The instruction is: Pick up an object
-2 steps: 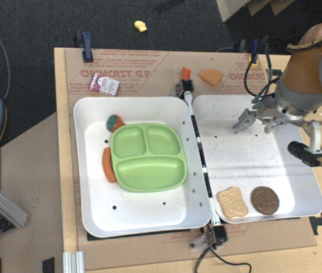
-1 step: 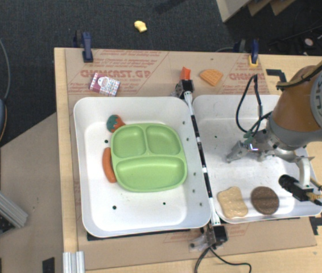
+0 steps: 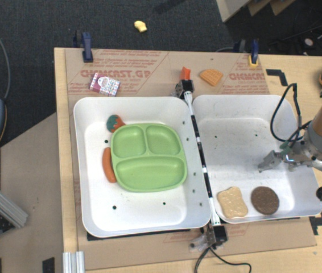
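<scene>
My gripper (image 3: 266, 162) hangs over the right bin (image 3: 229, 124), near its right side, with its fingers spread apart and nothing between them. Below it, near the bin's front edge, lie a brown round cookie (image 3: 264, 200) and a tan slice of bread (image 3: 232, 202). The left bin (image 3: 93, 198) holds a green divided plate (image 3: 148, 156), with an orange carrot-like piece (image 3: 108, 165) along its left side and a small green and red item (image 3: 114, 122) at its upper left corner.
On the cardboard behind the bins lie an orange cracker (image 3: 211, 77) and a small pink packet (image 3: 104, 83). Blue clamps (image 3: 85, 45) hold the board's back edge. A black cable (image 3: 283, 110) loops off the arm's wrist above the right bin.
</scene>
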Controlling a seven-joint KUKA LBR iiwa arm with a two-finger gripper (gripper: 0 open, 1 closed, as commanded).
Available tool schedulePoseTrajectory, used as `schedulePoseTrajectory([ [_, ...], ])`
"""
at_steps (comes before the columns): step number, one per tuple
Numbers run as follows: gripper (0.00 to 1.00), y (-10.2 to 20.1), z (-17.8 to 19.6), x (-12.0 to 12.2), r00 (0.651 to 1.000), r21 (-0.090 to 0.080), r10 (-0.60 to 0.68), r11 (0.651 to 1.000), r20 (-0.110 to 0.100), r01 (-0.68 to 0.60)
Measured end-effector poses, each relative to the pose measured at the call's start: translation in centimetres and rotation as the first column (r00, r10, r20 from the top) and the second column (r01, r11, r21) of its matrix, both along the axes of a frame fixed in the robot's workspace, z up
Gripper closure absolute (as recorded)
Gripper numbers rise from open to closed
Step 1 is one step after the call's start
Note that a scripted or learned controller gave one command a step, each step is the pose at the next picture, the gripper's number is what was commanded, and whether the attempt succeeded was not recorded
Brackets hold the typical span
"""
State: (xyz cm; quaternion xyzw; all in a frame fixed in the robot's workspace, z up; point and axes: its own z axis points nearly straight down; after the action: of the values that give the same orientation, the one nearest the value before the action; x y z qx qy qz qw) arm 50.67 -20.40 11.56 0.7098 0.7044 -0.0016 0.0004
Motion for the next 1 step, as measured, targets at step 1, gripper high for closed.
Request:
schedulePoseTrajectory([
  [1, 0.0, 3.05, 5.97, -2.72, 1.0, 0.002, 0.009, 1.0, 0.006, -0.009],
])
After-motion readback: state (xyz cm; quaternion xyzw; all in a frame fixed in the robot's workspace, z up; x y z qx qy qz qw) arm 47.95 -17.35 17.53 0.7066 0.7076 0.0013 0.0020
